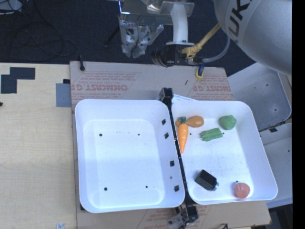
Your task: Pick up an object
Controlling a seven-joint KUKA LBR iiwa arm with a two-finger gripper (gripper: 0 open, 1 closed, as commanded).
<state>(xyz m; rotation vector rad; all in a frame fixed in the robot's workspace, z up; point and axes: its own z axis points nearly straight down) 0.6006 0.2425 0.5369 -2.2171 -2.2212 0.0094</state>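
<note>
The right bin [257, 142] holds several items. An orange carrot [182, 133] lies along its left wall, with an orange rounded piece [195, 121] beside its top. A round green object [228, 122] and a long green object [211, 134] sit toward the back. A black block [206, 180] and a pink-red ball [241, 190] rest near the front. My gripper [137, 39] hangs high above the bench behind the bins, far from every object. Nothing shows between its fingers.
The left bin [90, 113] stands beside the right one, joined by a black divider [172, 147]. Both rest on a cardboard sheet [119, 82]. The large grey arm body [257, 18] fills the upper right. Cables lie on the dark floor at the back.
</note>
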